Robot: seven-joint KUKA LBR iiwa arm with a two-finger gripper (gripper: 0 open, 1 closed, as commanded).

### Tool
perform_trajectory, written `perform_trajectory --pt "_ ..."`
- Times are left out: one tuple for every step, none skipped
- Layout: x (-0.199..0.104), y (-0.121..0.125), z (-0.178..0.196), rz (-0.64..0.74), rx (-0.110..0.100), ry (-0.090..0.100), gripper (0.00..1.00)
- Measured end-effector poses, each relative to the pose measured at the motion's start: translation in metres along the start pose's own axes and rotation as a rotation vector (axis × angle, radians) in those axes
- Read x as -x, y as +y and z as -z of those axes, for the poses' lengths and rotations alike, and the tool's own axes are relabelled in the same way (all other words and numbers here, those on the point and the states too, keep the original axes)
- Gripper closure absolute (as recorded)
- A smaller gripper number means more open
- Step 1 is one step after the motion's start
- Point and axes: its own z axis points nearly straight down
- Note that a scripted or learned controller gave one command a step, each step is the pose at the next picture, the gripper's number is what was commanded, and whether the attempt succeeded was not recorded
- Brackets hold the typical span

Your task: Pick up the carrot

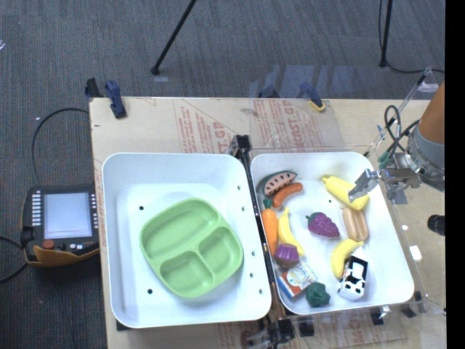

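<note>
Orange and probably hard plastic, the carrot (270,227) looks light, stiff and a little slick, so I would judge its thicker middle the safest place to pinch, across its width. It lies lengthwise against the left wall of the right bin (404,267), green top toward the far edge, touching a small banana (287,232). The gripper (361,187) hangs well apart near the far right corner, over another banana (344,192); whether its jaws are parted, I cannot tell.

The carrot (270,227), orange with a green top, is lying lengthwise against the left wall of the right bin (330,160), beside a banana (287,233).
</note>
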Motion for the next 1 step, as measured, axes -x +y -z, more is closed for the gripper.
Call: perform_trajectory --pt "-0.0193 -0.0082 -0.0981 -0.076 0.033 -0.006 0.00"
